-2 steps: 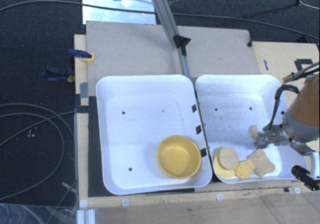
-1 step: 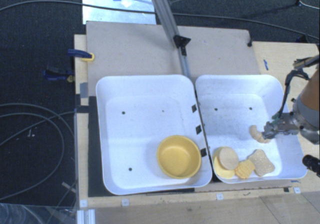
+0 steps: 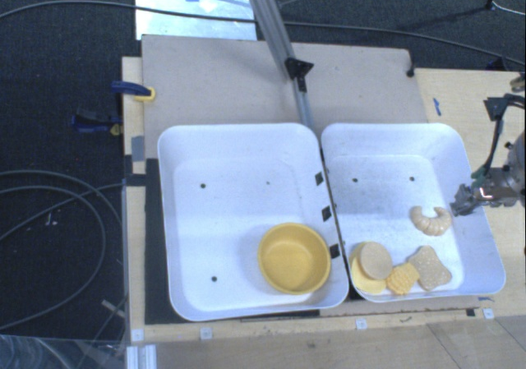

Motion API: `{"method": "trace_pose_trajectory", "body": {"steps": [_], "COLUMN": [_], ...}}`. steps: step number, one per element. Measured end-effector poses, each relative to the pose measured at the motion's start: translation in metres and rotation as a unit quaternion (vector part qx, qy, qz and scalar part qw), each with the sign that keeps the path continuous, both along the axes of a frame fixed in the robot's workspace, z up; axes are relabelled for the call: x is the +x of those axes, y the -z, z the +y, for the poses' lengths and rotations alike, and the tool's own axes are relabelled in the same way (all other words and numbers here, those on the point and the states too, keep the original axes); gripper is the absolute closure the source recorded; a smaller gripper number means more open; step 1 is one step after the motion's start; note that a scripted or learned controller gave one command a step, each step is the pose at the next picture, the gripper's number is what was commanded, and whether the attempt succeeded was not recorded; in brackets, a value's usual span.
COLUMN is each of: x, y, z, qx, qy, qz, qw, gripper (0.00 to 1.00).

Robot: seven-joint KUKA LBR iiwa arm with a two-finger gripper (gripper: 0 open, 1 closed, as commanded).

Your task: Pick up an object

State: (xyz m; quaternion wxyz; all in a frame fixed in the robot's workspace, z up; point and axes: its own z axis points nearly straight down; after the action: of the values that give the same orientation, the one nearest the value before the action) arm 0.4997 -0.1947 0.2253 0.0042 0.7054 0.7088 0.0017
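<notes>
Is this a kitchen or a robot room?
Probably a robot test room, not a kitchen. Two white bins sit on a workbench, cables trail over the dark floor, and a robot claw reaches toward toy food.

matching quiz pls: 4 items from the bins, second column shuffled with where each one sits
1. yellow bowl
2. croissant
3. round cracker
4. gripper

A. at the right bin's right rim
B. left bin, near front right corner
C. right bin, front left corner
D. right bin, right of centre, just left of the gripper

Pairs: 1-B, 2-D, 3-C, 4-A
</notes>
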Motion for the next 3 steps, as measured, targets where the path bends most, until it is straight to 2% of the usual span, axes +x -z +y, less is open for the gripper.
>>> {"method": "trace_pose_trajectory", "body": {"steps": [1,2,3], "x": [0.002,0.017,0.027], "y": [-0.025,-0.033,-0.021], "z": [0.0,0.053,0.098], "qx": [0.0008,0.0019,0.0021], "qy": [0.0,-0.003,-0.002], "qz": [0.002,0.002,0.003], "qw": [1.0,1.0,1.0], "gripper": [1.0,1.0,1.0]}}
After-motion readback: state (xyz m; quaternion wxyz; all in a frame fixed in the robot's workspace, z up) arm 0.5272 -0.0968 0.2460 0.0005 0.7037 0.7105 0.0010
